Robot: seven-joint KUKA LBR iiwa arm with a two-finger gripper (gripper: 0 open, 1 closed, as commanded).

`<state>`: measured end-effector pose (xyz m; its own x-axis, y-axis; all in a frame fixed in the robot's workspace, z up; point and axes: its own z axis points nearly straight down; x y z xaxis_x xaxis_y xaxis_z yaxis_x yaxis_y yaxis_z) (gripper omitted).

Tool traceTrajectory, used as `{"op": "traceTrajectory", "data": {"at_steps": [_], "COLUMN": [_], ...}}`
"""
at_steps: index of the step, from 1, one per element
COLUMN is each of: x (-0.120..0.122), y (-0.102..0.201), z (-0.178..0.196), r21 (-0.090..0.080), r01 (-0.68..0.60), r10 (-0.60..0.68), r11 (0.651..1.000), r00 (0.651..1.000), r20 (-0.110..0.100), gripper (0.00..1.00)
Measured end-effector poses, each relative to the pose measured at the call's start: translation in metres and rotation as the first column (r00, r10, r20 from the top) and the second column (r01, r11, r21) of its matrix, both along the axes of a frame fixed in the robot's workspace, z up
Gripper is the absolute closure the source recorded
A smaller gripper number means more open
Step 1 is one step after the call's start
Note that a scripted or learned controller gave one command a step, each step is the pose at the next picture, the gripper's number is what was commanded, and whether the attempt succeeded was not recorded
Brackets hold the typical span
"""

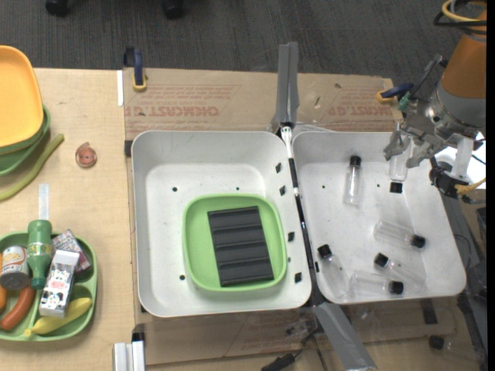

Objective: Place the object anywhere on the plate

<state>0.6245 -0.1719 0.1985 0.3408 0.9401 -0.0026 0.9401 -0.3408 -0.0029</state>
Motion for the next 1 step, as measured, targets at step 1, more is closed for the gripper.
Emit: {"op": "traceTrajectory", "data": {"at_steps": [1], "x": [0.0001], "y": [0.0000], "z": [0.0001], "r21": [0.000], "r01": [0.000], "r10": [0.000], "r11": [1.000], "r00": [1.000], "r20": [0.000], "gripper": [0.00]}}
